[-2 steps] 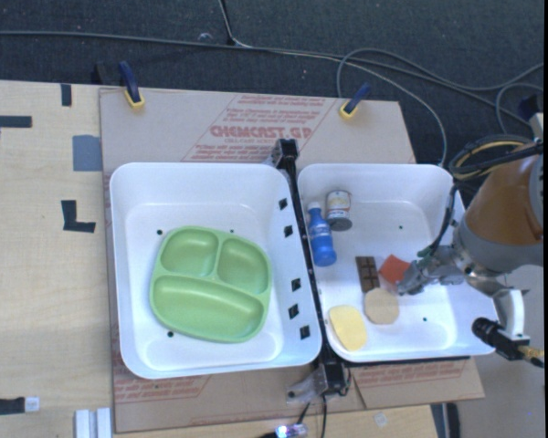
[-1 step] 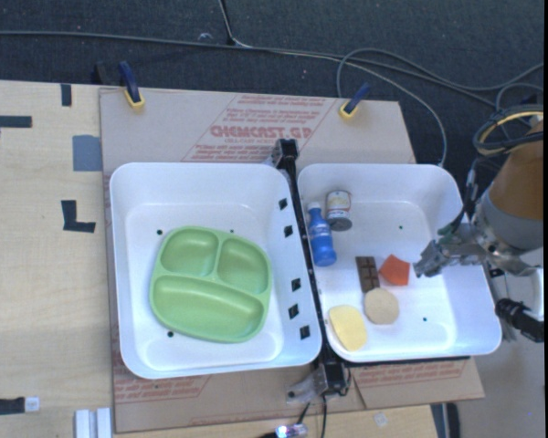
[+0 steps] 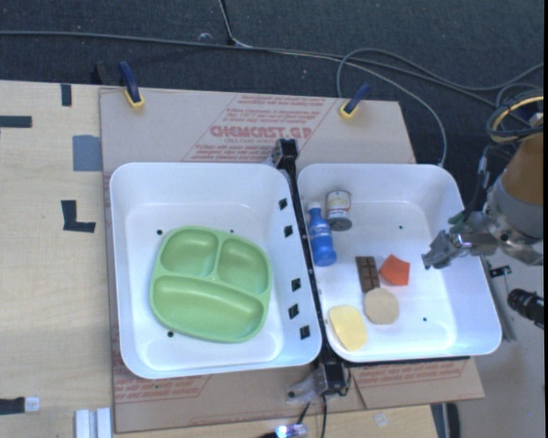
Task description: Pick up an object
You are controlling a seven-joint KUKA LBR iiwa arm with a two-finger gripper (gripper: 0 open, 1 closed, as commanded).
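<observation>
The right bin holds several small objects: a blue bottle lying near its left wall, a small tin can behind it, a brown bar, an orange block, a tan round piece and a yellow piece. My gripper hangs over the right side of that bin, to the right of the orange block and apart from it. Nothing shows between its fingers.
The left bin holds a green divided plate. A black divider with clips runs between the bins. Two clamps pin the cardboard at the back. Cables cross the dark floor behind.
</observation>
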